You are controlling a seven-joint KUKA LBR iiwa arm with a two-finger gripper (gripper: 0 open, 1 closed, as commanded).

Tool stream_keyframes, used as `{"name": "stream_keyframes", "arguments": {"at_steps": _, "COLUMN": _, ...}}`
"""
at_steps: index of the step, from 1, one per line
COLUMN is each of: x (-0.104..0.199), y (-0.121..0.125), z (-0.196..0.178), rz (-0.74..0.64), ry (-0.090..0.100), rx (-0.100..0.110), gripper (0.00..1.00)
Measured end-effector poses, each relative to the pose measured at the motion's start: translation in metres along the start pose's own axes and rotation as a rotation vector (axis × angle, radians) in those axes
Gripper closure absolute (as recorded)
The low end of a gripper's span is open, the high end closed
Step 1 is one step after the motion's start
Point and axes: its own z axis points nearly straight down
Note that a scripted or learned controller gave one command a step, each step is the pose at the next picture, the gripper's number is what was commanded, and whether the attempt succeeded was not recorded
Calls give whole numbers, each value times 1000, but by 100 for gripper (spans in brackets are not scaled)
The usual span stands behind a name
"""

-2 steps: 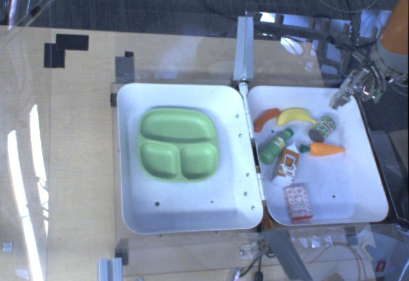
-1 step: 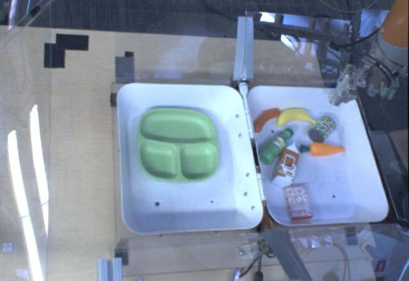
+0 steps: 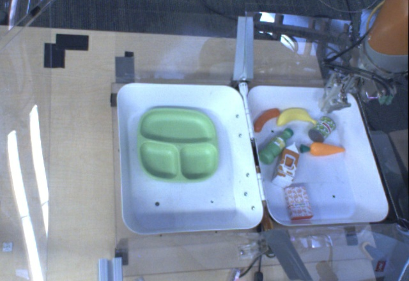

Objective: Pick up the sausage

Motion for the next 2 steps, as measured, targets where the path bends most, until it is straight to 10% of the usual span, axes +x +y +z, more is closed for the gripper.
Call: {"name": "stream_keyframes", "arguments": {"at_steps": 2, "x": -9, "y": -11, "z": 42, "rz": -703, "ry": -7, "rx": 6, "gripper": 100}}
